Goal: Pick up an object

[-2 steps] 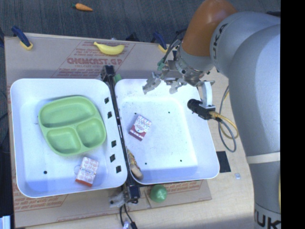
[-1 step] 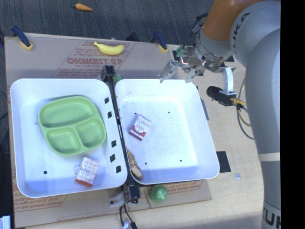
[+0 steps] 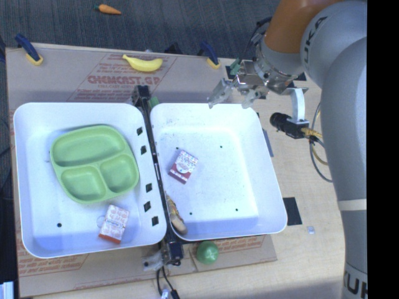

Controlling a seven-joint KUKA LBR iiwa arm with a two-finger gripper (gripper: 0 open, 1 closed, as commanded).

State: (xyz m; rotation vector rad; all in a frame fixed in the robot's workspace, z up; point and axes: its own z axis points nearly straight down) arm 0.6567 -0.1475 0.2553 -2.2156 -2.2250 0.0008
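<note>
My end effector (image 3: 234, 97) hangs over the right bin's (image 3: 268, 185) far rim, fingers apart and holding nothing. A small red-and-white box (image 3: 183, 167) lies in that bin.

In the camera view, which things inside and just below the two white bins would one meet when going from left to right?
Green divided plate → small red-and-white box in the left bin → small red-and-white box in the right bin → green ball on the cardboard below the right bin.

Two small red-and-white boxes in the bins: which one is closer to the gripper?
The box in the right bin, lying alone on the bin floor. The other box sits in the left bin, below the green tray, farther from the gripper.
</note>
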